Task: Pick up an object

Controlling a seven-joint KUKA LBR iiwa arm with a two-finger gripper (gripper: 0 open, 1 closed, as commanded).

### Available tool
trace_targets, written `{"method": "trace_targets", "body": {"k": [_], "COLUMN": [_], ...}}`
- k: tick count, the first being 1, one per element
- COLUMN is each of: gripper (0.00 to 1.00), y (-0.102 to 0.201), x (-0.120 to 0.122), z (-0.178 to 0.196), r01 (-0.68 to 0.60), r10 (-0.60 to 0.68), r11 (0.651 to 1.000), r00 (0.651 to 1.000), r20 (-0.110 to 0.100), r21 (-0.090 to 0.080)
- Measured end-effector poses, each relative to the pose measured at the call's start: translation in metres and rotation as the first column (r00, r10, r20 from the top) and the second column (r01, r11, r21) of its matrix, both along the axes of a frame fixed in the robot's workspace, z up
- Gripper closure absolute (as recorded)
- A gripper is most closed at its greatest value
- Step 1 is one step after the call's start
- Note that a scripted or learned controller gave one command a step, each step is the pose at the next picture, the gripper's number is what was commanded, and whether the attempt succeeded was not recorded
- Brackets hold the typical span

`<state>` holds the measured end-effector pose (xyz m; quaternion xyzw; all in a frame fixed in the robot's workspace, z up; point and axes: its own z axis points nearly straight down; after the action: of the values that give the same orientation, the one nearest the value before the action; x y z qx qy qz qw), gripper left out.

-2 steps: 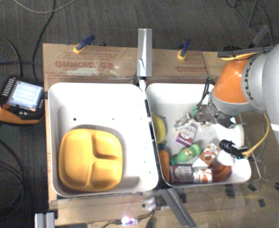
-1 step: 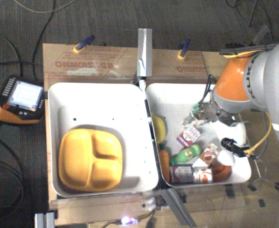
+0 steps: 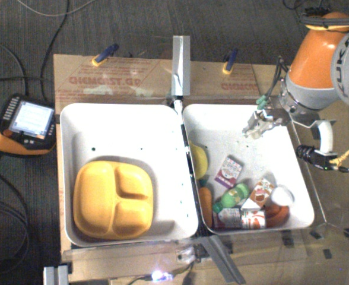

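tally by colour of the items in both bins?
Yellow: 2, a yellow moulded plastic divided tray in the left bin, a yellow banana-like piece in the right bin
Orange: 1, an orange carrot-like piece
Green: 1, a green bottle
Purple and white: 1, a small carton
Red and white: about 3, packets and a can, overlapping, hard to separate
Total: about 8

Faded red lettering printed on brown cardboard sheet (image 3: 124, 82) behind the bins, too blurred to read. Partial black letters "KU" on white arm casing (image 3: 344, 52). Print on small purple-white packet (image 3: 228, 172) illegible.
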<state>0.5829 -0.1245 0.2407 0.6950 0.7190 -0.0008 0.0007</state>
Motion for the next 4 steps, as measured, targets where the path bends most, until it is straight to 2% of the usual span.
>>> {"method": "trace_targets", "body": {"k": [1, 2, 3, 4], "gripper": [0.00, 0.00, 0.00, 1.00], "y": [0.000, -0.029, -0.009, -0.007], "x": [0.000, -0.034, -0.030, -0.024], "z": [0.000, -0.139, -0.148, -0.133], "r01": [0.001, -0.050, -0.099, -0.101], "r10": [-0.001, 0.050, 0.099, 0.101], "r11": [1.000, 0.999, 0.995, 0.995], "r00": [1.000, 0.999, 0.995, 0.994], "r20": [0.000, 0.006, 0.015, 0.031], "r21": [0.000, 0.000, -0.008, -0.010]}}
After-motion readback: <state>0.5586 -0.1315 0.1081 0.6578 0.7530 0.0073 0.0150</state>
